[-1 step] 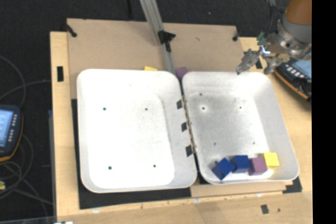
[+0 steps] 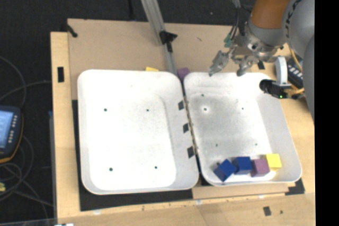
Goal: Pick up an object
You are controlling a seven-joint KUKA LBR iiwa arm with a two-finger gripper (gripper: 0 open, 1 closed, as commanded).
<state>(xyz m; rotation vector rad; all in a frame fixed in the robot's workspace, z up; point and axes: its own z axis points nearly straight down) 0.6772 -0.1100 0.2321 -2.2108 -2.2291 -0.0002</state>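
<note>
**Desk:** Read me the bench, item by item.

**Operator:** Item one, the arm (image 2: 275, 2): I see it coming in from the right, orange band above the wrist, poised over the far rim of the right bin (image 2: 280, 114). Item two, the gripper (image 2: 229, 68): two fingers (image 2: 216, 66) pointing down, spread wide apart, with nothing between them. It hangs above the bin's far edge, clear of the floor.

**Desk:** And the things to pick?

**Operator:** Four blocks, all in the right bin, lined up along its near wall. From the left: a dark blue block (image 2: 224, 169), tilted; a second blue block (image 2: 243, 164) touching it; a purple block (image 2: 260, 166) just beside that; a yellow block (image 2: 273, 161) at the end, near the corner. All well apart from the gripper.

**Desk:** The left bin?

**Operator:** Left bin (image 2: 90, 129): white, a few dark specks on its floor. Behind the bins, on the brown board, I log a small yellow piece (image 2: 152, 69) at the left bin's far rim and a small purple piece (image 2: 183, 73) at the seam between the two bins. A grey metal strut (image 2: 149, 0) slants down to that same spot.
</note>
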